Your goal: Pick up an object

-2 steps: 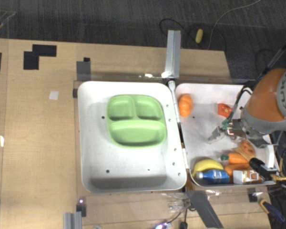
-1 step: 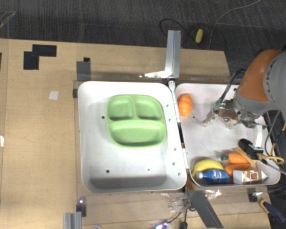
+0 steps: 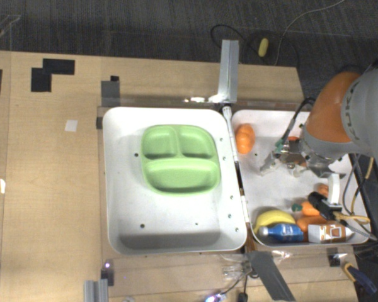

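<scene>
Metal gripper [image 3: 269, 163] (jaws apparently empty, spread unclear) beside smooth rounded orange [image 3: 244, 138].

No text, brand, number or sign can be read anywhere on the bench. The white bottle [image 3: 328, 233] lying at the front of the right bin [image 3: 264, 121] carries a brown label, and the blue bottle [image 3: 282, 233] beside it has a light patch on its side, but any print on either is too small and blurred to make out.
</scene>
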Controlling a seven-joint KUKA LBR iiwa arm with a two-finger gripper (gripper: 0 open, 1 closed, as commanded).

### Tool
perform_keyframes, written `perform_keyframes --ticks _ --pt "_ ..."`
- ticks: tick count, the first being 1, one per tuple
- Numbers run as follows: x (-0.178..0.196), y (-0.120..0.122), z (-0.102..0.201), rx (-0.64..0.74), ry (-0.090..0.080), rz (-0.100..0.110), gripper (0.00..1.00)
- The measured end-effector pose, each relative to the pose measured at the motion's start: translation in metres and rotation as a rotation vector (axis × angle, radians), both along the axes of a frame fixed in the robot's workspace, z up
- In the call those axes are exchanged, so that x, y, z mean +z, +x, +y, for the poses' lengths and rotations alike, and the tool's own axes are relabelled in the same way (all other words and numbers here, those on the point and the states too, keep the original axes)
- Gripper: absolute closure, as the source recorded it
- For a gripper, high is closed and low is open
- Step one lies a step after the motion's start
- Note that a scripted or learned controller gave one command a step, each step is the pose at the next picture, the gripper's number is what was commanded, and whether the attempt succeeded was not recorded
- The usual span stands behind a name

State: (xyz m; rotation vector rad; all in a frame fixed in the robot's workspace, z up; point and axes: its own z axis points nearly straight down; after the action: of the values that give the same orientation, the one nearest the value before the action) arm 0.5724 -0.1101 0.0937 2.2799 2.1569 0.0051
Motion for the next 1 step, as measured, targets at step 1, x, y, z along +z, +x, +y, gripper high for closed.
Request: perform_keyframes --ticks 1 --pt "0.1026 -0.0381 -0.0226 0.22 -0.002 -0.002 0.0"
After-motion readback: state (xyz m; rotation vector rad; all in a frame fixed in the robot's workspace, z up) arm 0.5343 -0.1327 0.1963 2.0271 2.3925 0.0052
